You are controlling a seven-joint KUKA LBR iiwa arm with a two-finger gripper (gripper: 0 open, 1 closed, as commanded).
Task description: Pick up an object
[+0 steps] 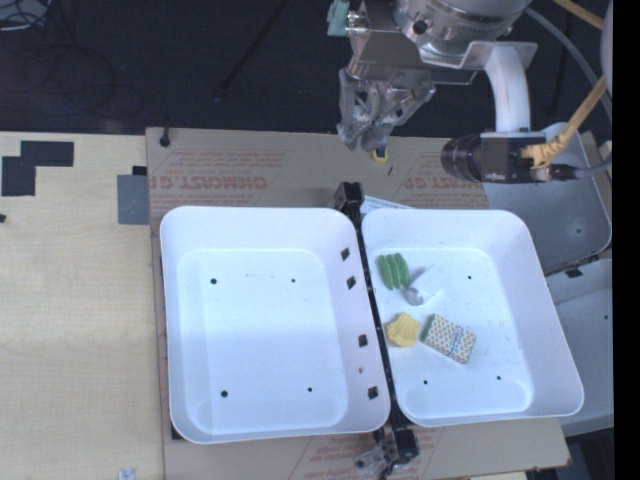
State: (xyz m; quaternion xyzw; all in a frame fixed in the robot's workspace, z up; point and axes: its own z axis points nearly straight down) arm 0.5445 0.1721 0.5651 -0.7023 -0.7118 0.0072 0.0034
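2 white bins (262, 230) side by side on the tabletop (70, 298), with 4 small things grouped in the right bin (500, 233), near its left wall. Green piece (393, 269) farthest back, long axis running roughly front to back. Just in front and to its right, a small clear or white item (418, 293), too faint to identify. Nearer still, a yellow lump (403, 330) touching or nearly touching a patterned block (449, 338), long axis slanted from upper left to lower right.

Hand (372, 128) raised high behind the bins, above the cardboard sheet (250, 173), roughly over the seam between both bins. Fingers bunched and dark against the background; cannot tell how far apart, nor whether anything sits between them. A small yellowish speck at the tips, unclear whether part of the hand.

Key relation, as a judgement: targets lying forward of the hand and slightly to the right in view, well below it. Green piece closest to that line of descent.

Writing: reddish mirrored print on the cardboard, not reliably readable.
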